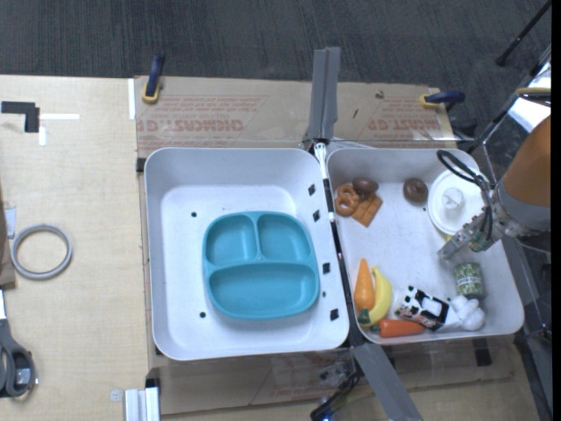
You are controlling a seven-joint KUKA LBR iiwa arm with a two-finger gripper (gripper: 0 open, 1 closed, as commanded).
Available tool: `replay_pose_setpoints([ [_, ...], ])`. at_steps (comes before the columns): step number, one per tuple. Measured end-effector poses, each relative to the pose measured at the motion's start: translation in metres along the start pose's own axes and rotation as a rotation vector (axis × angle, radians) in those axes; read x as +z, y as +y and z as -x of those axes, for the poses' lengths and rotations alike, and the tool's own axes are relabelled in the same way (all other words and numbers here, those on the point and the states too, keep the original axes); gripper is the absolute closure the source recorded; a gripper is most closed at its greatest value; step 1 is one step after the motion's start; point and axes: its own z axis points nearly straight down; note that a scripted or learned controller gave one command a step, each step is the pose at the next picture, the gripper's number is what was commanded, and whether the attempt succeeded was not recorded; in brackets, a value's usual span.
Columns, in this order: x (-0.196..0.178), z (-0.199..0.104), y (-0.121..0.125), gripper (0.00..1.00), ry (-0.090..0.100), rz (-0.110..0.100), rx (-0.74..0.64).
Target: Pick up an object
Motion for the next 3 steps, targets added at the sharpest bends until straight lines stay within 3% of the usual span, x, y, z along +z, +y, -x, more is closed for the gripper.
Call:
replay_pose_setpoints([
  [1, 0.000, 0.000, 0.000, 0.00, 0.001, 0.000, -0.001],
  [2, 0.000, 0.048, 0.079, 0.00, 0.000, -0.001, 0.075],
  [3, 0.000, 0.000, 0.000, 0.00, 0.001, 0.000, 0.071],
])
